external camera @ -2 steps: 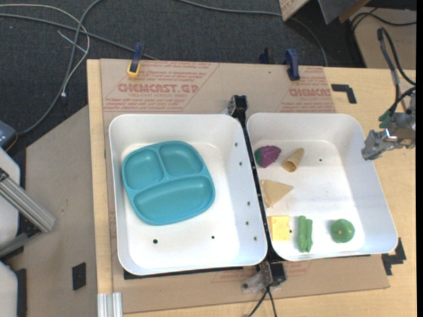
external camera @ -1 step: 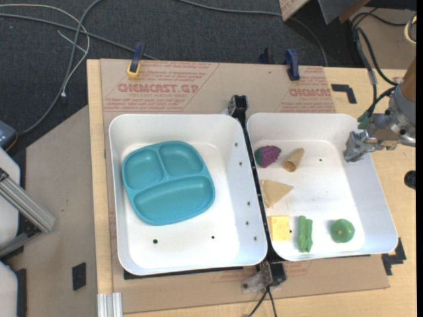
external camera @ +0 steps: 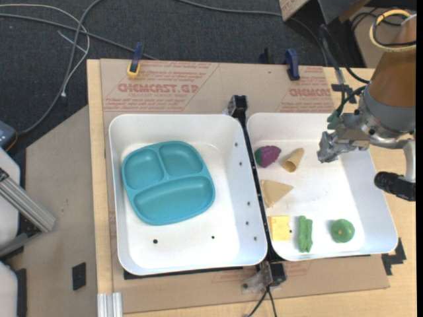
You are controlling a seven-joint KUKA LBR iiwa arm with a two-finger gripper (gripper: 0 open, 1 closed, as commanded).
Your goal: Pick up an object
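The right bin (external camera: 367,177) holds several small toy foods: a purple bunch of grapes (external camera: 268,154), a tan cone (external camera: 292,158), a tan wedge (external camera: 275,190), a yellow square block (external camera: 279,228), a green pod (external camera: 304,234) and a green round fruit (external camera: 342,230). My gripper (external camera: 328,150) hangs over the bin's upper right part, to the right of the cone and apart from it. Nothing shows between its fingers.
The left bin (external camera: 132,137) carries a teal divided plate (external camera: 169,181). A black divider clamp (external camera: 238,104) sits between the bins at the back. Blue clamps (external camera: 137,59) (external camera: 291,63) hold the cardboard base. Cables lie on the dark floor behind.
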